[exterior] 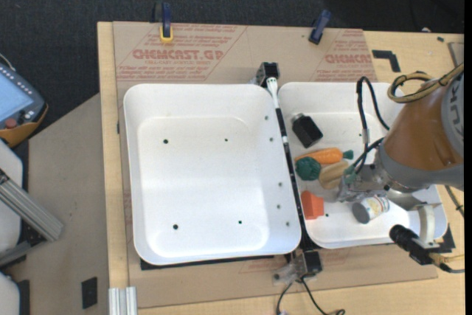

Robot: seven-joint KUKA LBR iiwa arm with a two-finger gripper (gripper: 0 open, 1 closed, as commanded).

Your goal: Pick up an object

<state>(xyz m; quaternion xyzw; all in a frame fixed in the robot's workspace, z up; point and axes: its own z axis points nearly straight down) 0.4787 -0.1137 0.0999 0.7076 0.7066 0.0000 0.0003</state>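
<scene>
In the right bin (335,101) lie a black block (307,130), an orange carrot (325,156), a green lump (309,169), a tan piece (332,174), an orange-red block (313,205) and a small grey can (367,210). My gripper (350,187) is low in this bin, at the right end of the tan piece and just above the grey can. The wrist hides what lies directly under it.
The left bin (140,107) sits beside the right one, and a black divider strip (283,136) runs between them. Blue clamps (165,15) hold the cardboard at the back. The arm's grey and orange body (420,140) covers the right bin's right side.
</scene>
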